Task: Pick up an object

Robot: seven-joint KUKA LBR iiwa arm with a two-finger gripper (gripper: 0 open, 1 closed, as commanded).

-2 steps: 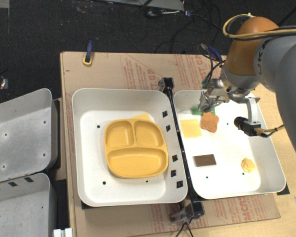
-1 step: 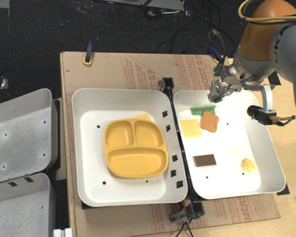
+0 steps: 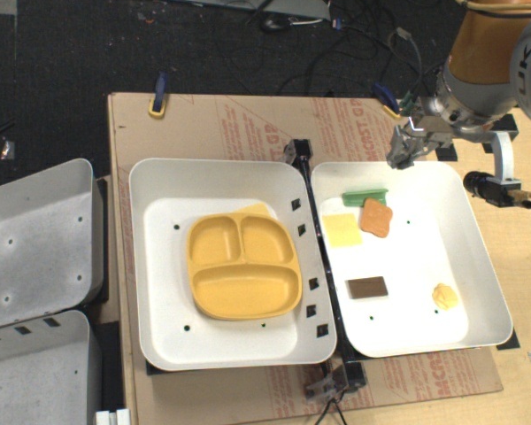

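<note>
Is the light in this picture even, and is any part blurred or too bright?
In the camera view the light is even and soft; the right bin looks very bright, nearly washed out, with faint shadows under the brown block and orange piece. The gripper looks slightly soft; the yellow tray is sharp.

The cardboard sheet (image 3: 248, 118) covers the bench under both white bins; a blue-and-yellow clamp (image 3: 158, 96) grips the sheet's far left edge, and another clamp (image 3: 388, 101) sits at its far right edge; two grey perforated trays (image 3: 37, 237) lie left of the sheet; black cables (image 3: 354, 25) trail over the dark floor beyond it.
</note>
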